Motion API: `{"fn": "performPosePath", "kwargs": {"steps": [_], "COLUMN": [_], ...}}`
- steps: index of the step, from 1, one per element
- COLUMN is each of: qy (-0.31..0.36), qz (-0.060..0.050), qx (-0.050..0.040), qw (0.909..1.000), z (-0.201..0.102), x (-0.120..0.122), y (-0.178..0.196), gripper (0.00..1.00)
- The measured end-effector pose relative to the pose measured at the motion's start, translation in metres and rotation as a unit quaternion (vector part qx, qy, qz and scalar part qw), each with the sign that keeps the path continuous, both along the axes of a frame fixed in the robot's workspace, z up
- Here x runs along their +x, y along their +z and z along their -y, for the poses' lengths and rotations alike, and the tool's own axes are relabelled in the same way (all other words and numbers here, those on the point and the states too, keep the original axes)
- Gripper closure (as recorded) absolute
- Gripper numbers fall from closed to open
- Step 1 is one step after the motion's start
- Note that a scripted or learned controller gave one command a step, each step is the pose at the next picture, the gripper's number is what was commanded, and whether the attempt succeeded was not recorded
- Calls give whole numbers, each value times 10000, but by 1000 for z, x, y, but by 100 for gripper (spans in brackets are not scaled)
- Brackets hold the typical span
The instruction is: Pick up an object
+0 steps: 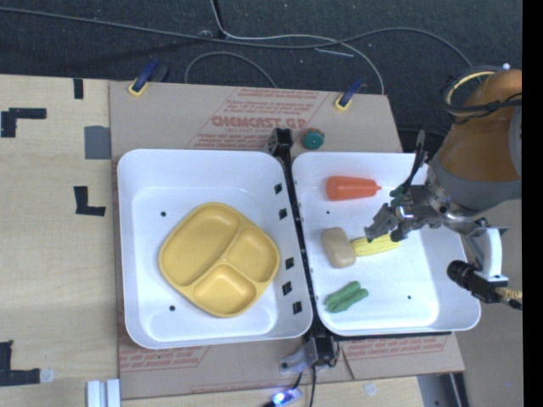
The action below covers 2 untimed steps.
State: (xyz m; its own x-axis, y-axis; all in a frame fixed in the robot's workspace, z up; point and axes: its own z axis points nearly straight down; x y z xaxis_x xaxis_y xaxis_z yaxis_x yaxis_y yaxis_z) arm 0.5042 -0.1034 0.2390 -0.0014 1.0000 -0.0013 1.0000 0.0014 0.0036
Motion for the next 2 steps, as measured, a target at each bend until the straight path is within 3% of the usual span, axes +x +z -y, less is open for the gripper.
{"fn": "performPosePath", "kwargs": {"steps": [2], "qy": [28], "qz": [-22], "qx": [16], "qw": [10000], "z": [-109], "x": [-5], "y": [-4], "gripper": [100]}}
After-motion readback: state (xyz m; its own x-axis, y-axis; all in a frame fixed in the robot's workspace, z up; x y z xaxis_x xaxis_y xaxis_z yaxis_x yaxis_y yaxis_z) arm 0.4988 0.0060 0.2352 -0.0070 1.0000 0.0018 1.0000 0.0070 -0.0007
